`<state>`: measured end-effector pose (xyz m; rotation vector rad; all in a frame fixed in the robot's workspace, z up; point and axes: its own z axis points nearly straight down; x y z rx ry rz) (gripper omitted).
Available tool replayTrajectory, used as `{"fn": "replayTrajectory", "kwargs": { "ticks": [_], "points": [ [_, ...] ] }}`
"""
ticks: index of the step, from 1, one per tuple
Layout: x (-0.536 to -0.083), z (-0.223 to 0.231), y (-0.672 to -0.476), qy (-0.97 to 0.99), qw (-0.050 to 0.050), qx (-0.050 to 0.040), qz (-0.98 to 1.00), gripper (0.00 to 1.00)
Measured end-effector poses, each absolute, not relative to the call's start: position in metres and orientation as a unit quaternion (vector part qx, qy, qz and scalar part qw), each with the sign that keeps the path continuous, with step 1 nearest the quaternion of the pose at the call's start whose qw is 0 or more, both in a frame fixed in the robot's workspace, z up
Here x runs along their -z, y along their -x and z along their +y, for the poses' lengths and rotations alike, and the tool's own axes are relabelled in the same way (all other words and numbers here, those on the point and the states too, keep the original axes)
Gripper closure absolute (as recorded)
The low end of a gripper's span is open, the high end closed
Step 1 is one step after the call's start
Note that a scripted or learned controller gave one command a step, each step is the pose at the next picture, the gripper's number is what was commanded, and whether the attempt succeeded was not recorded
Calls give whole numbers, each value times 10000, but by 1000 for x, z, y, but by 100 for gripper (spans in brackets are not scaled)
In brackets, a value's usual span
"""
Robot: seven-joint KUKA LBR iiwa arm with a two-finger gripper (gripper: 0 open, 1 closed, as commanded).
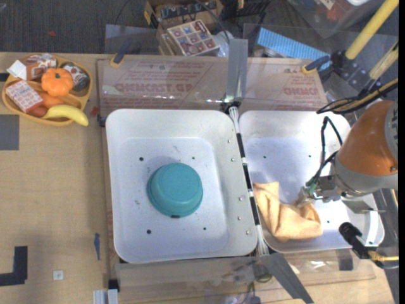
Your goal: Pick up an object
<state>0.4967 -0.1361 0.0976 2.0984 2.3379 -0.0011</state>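
Camera view: I am looking down on both bins, taking the right bin [278, 138] as my landmark.
Arm: I am seeing the grey and orange arm [373, 151] reaching in over the right bin's right side.
Gripper: the gripper [308, 198] is sitting low over the right bin's near half, at the cloth's right end.
Grip state: I cannot tell how it is standing; the wrist and cables are hiding that part.
Task's thing: the yellow cloth [286, 217] is lying crumpled in the right bin's near left corner, against the dividing wall.
Step in hand: I am judging this as the descent onto the cloth, or the moment of closing; a lift is not yet showing.
Next move: I am thinking it calls for a firm pinch on a raised fold, then a straight lift clear of the wall.
Other bin: a teal bowl [175, 189] is sitting upside down, left of the right bin, mid-floor of the left bin [126, 132].
Surface: the wooden bench [50, 195] is stretching left, with a dish of toy food [47, 88] far left and beyond.
Room: boxes and clutter are lying beyond the right bin's far wall.
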Motion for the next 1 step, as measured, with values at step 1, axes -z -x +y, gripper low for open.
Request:
{"fn": "replayTrajectory", "kwargs": {
  "ticks": [1],
  "points": [
    [-192,-58,-500,-5895,1,4,8078,100]
  ]
}}
